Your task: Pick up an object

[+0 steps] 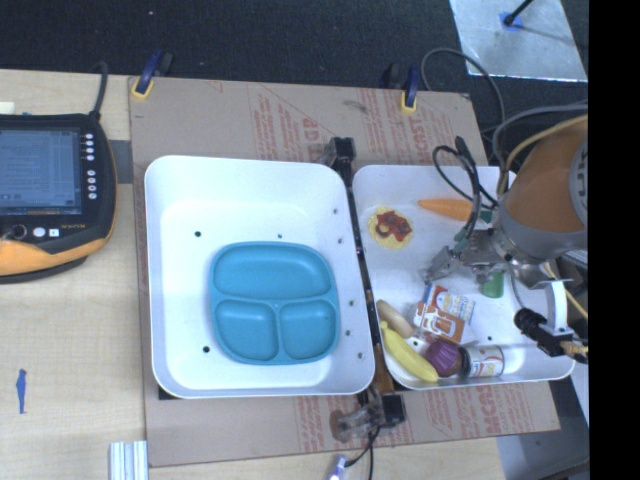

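Two white bins sit side by side on a cardboard sheet. The left bin [170,268] holds a blue divided tray [272,303], lying flat, well apart from the gripper. The right bin [385,183] holds the loose objects and the arm.

The arm comes in from the right, its orange band [540,183] above the wrist, with black cables looping over it. The gripper [455,258] hangs low over the middle of the right bin, metal fingers pointing left and down. Whether the jaws are spread or pressed together I cannot tell; the fingertips blur into the bin floor and nothing shows clearly between them.

Relative to the jaws:
- A small green object [491,284] lies just beside them, on the arm's side, partly covered by the wrist.
- An orange carrot [447,208] lies just beyond them, toward the far rim.
- A round flat piece, yellow with a red middle [391,226], sits to their left, near the wall shared by the two bins.
- An orange-and-white carton [443,315] lies just below them, toward the near rim, tilted.
- A yellow banana [408,354] and a bottle with a dark purple end [470,360] lie farther toward the near rim, touching or almost touching each other.

A handheld control pendant [45,188] rests on the bench far left of the bins.
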